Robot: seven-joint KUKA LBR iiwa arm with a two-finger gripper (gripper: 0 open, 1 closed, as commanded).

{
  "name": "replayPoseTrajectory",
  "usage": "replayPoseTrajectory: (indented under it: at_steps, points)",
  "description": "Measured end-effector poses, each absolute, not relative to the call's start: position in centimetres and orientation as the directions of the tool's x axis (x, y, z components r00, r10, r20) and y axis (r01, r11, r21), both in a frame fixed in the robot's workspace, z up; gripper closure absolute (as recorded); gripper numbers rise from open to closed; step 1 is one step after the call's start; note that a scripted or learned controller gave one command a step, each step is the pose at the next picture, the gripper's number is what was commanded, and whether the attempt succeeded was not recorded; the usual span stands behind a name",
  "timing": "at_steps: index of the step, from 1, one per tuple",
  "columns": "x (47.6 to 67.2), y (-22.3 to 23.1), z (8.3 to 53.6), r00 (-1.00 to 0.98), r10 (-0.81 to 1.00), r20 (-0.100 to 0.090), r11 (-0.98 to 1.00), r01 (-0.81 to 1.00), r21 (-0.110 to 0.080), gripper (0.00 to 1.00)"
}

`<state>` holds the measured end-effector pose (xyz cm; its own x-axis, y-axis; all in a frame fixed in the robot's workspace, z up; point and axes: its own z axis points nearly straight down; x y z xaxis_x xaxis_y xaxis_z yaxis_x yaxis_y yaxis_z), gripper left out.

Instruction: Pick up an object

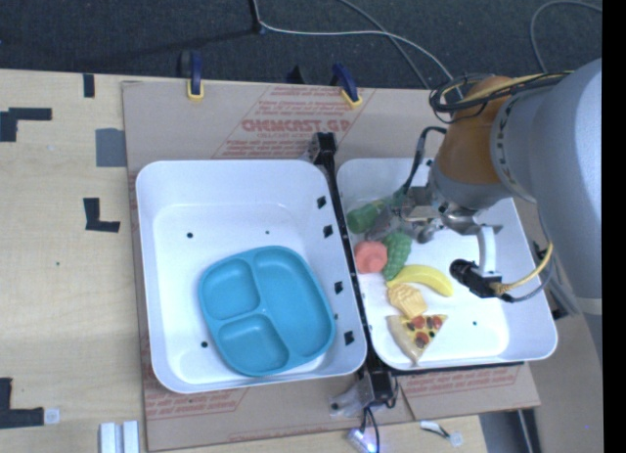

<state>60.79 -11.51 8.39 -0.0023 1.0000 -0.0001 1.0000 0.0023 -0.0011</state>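
Note:
The right bin [528, 339] holds several toy foods: a green piece [365, 216] at its left, a second green piece [397, 254], a pink-red round piece [371, 256], a banana [427, 278], a yellow chunk [406, 298] and a pizza slice [419, 332]. My gripper [411, 219] hangs low over the bin's back left part, just right of the first green piece and above the second. The wrist and its orange band [469, 148] cover the back of the bin.
A blue divided plate [264, 309] lies in the left bin [156, 246]. A black divider [342, 246] runs between the two bins. Cables trail from the wrist down the right bin's right side. Clamps sit on the cardboard's far edge.

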Motion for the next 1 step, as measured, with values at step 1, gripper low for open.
replayPoseTrajectory:
  at_steps: [1]
  points:
    - [60.78, -11.69, 9.17, -0.001, 1.000, 0.000, 0.001, 1.000, -0.004, 1.00]
